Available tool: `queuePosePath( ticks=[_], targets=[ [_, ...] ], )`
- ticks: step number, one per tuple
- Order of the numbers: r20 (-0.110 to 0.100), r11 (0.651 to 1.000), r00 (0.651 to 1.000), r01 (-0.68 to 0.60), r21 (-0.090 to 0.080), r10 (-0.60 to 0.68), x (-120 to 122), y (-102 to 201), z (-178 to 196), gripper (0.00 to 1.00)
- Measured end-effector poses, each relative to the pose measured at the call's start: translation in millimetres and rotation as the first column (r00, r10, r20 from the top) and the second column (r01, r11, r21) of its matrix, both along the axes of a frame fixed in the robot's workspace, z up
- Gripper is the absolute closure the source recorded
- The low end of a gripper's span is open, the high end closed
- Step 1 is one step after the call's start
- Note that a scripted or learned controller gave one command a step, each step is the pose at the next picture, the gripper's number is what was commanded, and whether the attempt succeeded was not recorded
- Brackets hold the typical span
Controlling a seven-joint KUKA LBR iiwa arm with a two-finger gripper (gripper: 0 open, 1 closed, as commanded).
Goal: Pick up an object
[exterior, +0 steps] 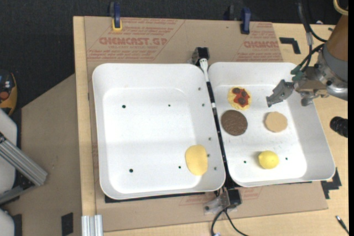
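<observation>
Camera view: right bin (310, 166) holds four food items, left bin (110, 119) one yellow piece (196, 159); claw (291, 95) spread wide, empty.

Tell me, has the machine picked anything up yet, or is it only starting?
Nothing looks picked up yet. The tool hangs over the right bin with nothing between its fingers. The tan disc just below it, the brown disc, the pizza-like piece and the yellow lump all lie in that bin. The whole grasp and lift remain.
</observation>
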State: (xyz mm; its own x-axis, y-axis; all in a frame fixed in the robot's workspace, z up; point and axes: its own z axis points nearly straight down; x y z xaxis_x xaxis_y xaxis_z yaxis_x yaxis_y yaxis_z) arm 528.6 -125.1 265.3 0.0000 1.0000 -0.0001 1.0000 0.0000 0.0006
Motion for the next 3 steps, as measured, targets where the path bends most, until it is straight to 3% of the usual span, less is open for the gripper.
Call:
queuePosePath(
  ticks=[1, 2, 3],
  targets=[
    [-0.01, 1.0, 1.0, 0.002, 0.001, -0.002, 47.4, -34.3, -124.4, 0.0],
    [-0.001, 1.0, 1.0, -0.002, -0.001, 0.002, 118.3, -55.9, -184.3, 0.0],
    [-0.007, 1.0, 1.0, 0.005, 0.0, -0.005, 37.3, -78.2, -180.9, 0.0]
  ],
)
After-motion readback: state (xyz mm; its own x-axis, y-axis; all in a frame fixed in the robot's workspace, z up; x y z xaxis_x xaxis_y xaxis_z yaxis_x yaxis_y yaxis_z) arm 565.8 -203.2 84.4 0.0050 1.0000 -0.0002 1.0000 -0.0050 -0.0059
